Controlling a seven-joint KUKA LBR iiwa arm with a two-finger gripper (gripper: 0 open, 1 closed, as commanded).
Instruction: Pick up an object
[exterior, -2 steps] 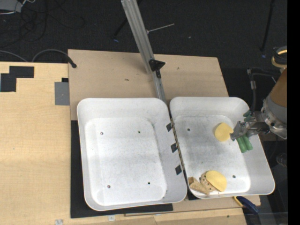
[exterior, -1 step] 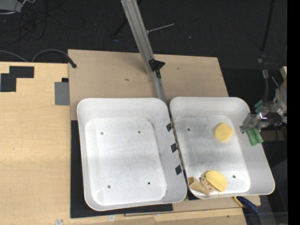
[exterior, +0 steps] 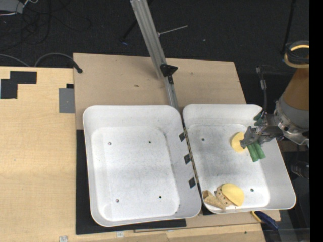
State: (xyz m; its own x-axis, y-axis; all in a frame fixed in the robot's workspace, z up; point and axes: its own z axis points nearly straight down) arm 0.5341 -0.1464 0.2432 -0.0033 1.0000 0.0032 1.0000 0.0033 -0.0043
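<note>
**Pick candidates sit in the right bin; grip state unclear**

The left bin (exterior: 132, 165) is seen as bare speckled white floor with a few small dark dots; no pick target is seen in it. A row of small black clips (exterior: 186, 158) runs along the seam where the two bins meet.

In the right bin (exterior: 217, 145), three things are noted:
- A tan, crumbly-looking piece (exterior: 214, 199) at the near edge, close to the seam. It is judged light and possibly brittle; its thin flat shape against the bin wall makes it a poor first choice.
- A yellow rounded piece (exterior: 232, 194), touching the tan piece on its right. It is judged light, probably smooth plastic or foam, so some slip is to be expected. It is best taken across its narrower width, from above.
- A yellow round thing (exterior: 236, 142) further back, with a green stick (exterior: 257, 152) just beside it on the right. The stick is judged stiff and light, best taken across its short axis near mid-length. The round thing may roll or squirt out if pinched off-centre.

The gripper (exterior: 251, 137) is placed low over the yellow round thing and the green stick, at or near contact with both. Whether its jaws are parted or closed cannot be told, and nothing is confirmed as held. The wrist and orange band (exterior: 299, 87) are seen at the far right.
</note>
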